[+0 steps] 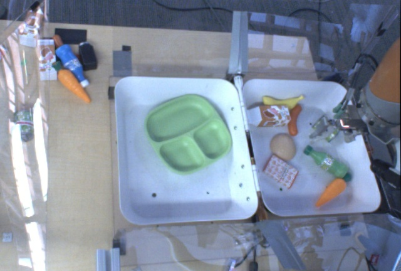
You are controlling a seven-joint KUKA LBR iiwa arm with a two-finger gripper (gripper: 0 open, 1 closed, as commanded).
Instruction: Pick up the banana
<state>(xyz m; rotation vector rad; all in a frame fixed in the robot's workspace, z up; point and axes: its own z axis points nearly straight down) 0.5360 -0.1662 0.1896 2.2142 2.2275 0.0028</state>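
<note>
I'm on the approach: my gripper (326,128) hovers near the right bin's (369,201) right wall, fingers apart, holding nothing. The curved yellow plastic banana (283,100) lies near its far edge; next I cross and descend.

Green sectioned plate (188,133), bottle (327,162), carrot (330,192)

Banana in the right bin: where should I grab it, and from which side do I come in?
Grip the banana across its middle, coming straight down from above. It lies flat and lengthwise along the bin's far wall, so the fingers should probably straddle its narrow width. The carton sits close on its near side, leaving little room there. The gripper hovers to its right.
</note>
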